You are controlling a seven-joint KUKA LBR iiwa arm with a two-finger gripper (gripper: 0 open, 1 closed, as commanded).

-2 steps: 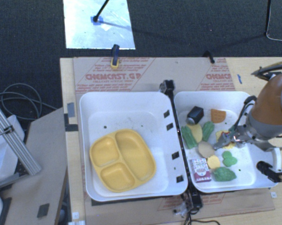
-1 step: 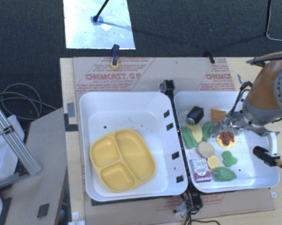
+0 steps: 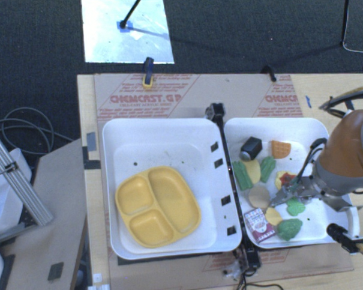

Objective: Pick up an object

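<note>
Nearest the front edge of the worktop (image 3: 175,269), in the right bin (image 3: 310,127), lay a small red-and-white packet (image 3: 258,223) beside a green leafy piece (image 3: 289,228), with a yellow lump (image 3: 273,215) between them. Just behind those, the tool (image 3: 284,196) hung low over the clutter, close to a pale round disc (image 3: 259,197) and a second green piece (image 3: 295,207); how far it stood open I could not tell, and nothing showed plainly in its grip. The grey arm (image 3: 350,158) with its orange band reached in from the right. Further back sat a red-and-yellow item (image 3: 285,180), two green vegetable shapes (image 3: 242,175) (one darker than the other), a yellow piece (image 3: 253,169), then an orange waffle-like square (image 3: 281,149) and a black cylinder (image 3: 251,148) near the far wall. In the left bin (image 3: 163,133) a yellow divided tray (image 3: 158,205) rested alone, toward the front.
</note>
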